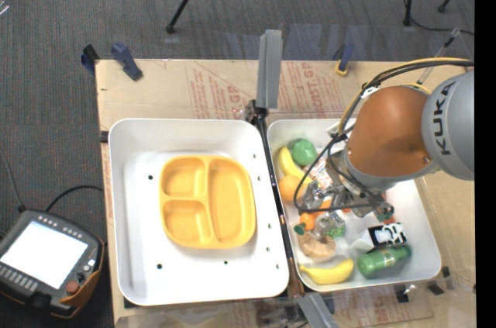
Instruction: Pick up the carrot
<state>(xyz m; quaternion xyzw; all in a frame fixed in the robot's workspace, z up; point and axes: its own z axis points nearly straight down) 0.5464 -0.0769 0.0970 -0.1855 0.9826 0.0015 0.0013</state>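
Grey carpet surrounds a cardboard-topped counter (194,86) carrying 2 shallow white bins side by side. Inside the left bin (132,164) lies a yellow plate (208,201) with 3 compartments. Crowded into the right bin (426,233) are 2 bananas, one (329,271) near the front edge and another (288,163) near the back beside a green round fruit (304,151), plus an orange (290,188), a green bottle (384,260) and the small carrot (308,222) near the bin's middle. Above the carrot hangs the arm's tool (332,204); its orange wrist hides much, and I cannot tell the tool's state.
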